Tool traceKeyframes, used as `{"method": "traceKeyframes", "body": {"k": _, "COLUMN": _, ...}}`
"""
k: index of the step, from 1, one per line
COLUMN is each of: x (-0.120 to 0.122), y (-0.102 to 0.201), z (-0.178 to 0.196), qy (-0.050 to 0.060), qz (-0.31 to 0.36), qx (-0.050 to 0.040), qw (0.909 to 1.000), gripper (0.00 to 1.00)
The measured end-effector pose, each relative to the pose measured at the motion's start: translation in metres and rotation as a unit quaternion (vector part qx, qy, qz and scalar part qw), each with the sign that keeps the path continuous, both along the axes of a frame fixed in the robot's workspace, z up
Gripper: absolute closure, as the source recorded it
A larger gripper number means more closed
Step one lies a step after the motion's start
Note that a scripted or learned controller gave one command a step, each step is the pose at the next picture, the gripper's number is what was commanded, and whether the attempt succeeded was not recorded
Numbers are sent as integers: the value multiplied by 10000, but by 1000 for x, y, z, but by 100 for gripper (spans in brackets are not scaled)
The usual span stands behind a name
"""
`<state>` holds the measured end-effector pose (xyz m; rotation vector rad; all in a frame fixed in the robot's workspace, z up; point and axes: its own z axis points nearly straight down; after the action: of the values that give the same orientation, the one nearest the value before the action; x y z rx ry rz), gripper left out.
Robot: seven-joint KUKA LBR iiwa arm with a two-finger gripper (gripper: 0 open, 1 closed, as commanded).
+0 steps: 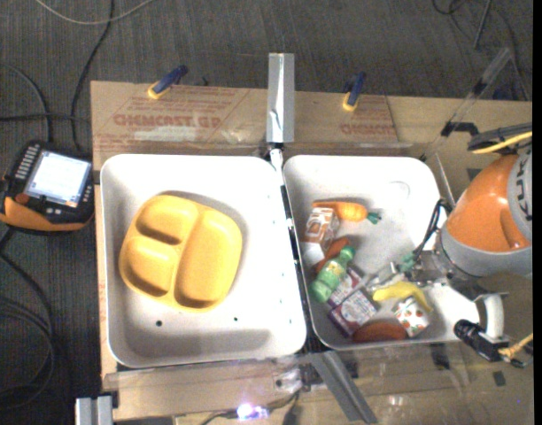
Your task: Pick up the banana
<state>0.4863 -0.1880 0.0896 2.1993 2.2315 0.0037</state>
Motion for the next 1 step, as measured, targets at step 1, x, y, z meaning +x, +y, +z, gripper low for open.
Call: {"method": "traceKeyframes", "body": {"k": 1, "x": 3, "y": 0, "z": 10, "qy": -35, "qz": 5, "qx": -14, "qw": 10000, "gripper": 100}}
